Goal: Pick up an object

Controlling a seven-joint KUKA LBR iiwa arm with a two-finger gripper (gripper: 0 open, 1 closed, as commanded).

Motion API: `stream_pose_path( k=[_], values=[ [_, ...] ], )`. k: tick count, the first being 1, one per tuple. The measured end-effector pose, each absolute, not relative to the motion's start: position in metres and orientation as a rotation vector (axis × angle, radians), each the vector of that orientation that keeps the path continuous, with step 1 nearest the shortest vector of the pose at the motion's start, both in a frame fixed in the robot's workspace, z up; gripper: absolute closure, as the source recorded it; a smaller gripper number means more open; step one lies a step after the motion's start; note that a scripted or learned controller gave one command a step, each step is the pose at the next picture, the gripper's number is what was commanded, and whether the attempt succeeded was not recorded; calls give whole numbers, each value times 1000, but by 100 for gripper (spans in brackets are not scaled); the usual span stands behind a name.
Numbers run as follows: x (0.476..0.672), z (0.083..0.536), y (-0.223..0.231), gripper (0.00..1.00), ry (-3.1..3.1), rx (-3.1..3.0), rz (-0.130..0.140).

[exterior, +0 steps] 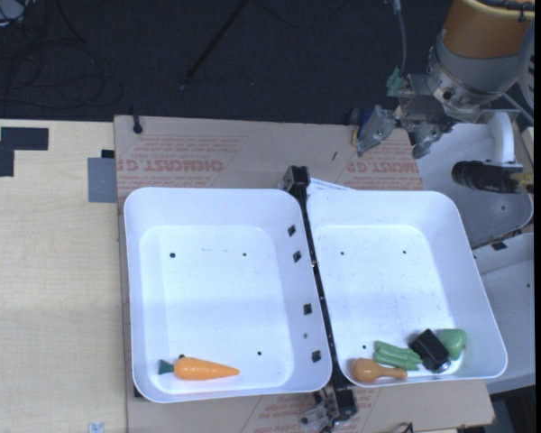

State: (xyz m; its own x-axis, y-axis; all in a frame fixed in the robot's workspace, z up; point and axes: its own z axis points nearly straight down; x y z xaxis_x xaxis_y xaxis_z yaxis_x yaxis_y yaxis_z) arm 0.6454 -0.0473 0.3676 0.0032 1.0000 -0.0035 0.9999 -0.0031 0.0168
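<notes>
The gripper [398, 133] hangs beyond the right bin [473, 269], fingers spread and holding nothing, above cardboard [198, 156] printed with mirrored, hard-to-read lettering

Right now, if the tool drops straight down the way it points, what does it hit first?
Probably bare cardboard behind the right bin, not any object. The tool hangs beyond that bin's far rim, though depth is hard to judge from this slanted view.
</notes>
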Motion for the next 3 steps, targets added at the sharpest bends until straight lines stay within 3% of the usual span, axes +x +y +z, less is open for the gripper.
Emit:
stream_pose_path(
  k=[1, 2, 3],
  values=[
    [641, 216, 33, 0, 2238, 2224, -16],
    [645, 334, -61, 0, 2208, 2222, 5],
    [643, 253, 24, 0, 2233, 2220, -8]
  ],
)
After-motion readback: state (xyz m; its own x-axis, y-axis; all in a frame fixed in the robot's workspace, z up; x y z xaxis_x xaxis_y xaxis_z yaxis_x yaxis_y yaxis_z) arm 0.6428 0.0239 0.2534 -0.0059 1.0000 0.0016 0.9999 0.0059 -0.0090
